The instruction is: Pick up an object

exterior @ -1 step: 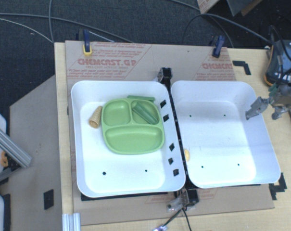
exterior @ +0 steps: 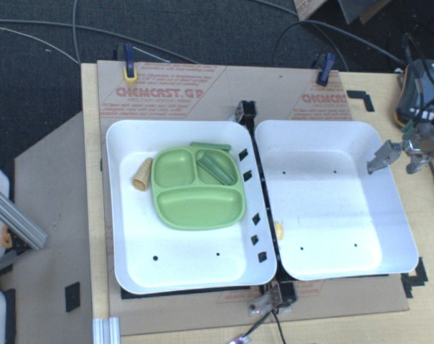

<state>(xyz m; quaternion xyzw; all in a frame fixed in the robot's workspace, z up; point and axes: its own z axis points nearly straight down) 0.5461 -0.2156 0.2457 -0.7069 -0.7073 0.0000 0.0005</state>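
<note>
on board behind bins: red "chemcast gp" (exterior: 159, 92) print; fingers (exterior: 397, 158) spread, grasping nothing; green plate (exterior: 197, 189) in left bin (exterior: 130, 256).

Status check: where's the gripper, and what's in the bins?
Gripper open, over right bin's far right rim, holding nothing. Green divided plate in left bin, green piece in its compartment, cone-shaped item beside it. Nothing blocking.

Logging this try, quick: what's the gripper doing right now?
Gripper: open, holding nothing, over the right edge of the right bin.
</note>
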